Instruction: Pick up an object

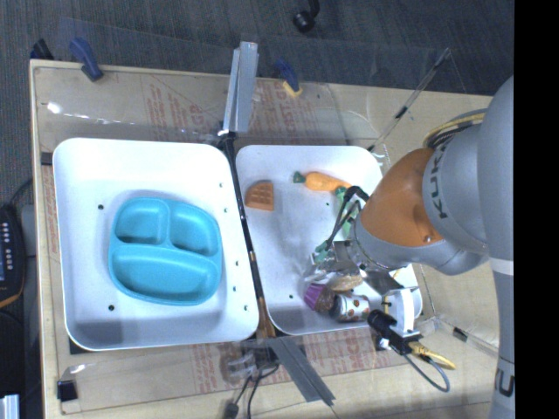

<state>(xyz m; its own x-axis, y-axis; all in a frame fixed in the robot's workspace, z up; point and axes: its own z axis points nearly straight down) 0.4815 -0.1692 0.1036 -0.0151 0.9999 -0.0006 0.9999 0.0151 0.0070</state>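
The left bin (70,234) holds a blue tray (166,250) with three compartments; the right bin (288,160) holds a brown wedge (259,196) at its far left and a carrot (320,182) just right of it; the gripper (336,273) is low at the near right corner, over a purple object (317,297) and a small can (354,306); I cannot tell the state of the fingers, and both objects lie just below the gripper, close together.

tray (166,250) in left bin (79,168)

smooth glossy white plastic bins (79,173), matt blue plastic tray (164,250), bare wooden bench (175,94)
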